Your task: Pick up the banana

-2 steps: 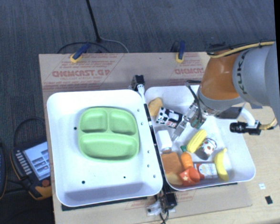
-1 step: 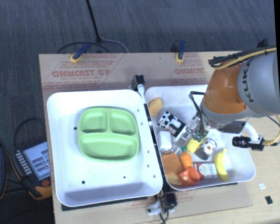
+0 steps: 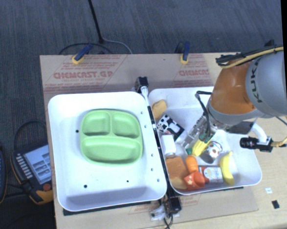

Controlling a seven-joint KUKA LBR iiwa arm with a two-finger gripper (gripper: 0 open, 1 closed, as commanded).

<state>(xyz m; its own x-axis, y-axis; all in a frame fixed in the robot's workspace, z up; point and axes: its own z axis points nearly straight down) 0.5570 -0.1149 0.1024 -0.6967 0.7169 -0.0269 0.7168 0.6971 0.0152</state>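
1. The small yellow curved banana [image 3: 227,168] lies in the right shallow white bin [image 3: 251,177], near its front-right corner, standing roughly lengthwise.
2. The two-finger metal tool [image 3: 200,134] is down in the same bin, to the banana's upper left & clearly apart from it, not touching.
3. Tool state: cannot tell, its tip sits amid clutter.
4. Betw. tool & banana: a yellow-green block [image 3: 199,147] just at the tool tip, and a small round silver-rimmed item [image 3: 213,150].
5. Left of the banana: an orange carrot-like piece [image 3: 191,163].
6. The left white bin [image 3: 62,141] holds a green three-section plastic plate [image 3: 111,137], on the counter [image 3: 82,74].
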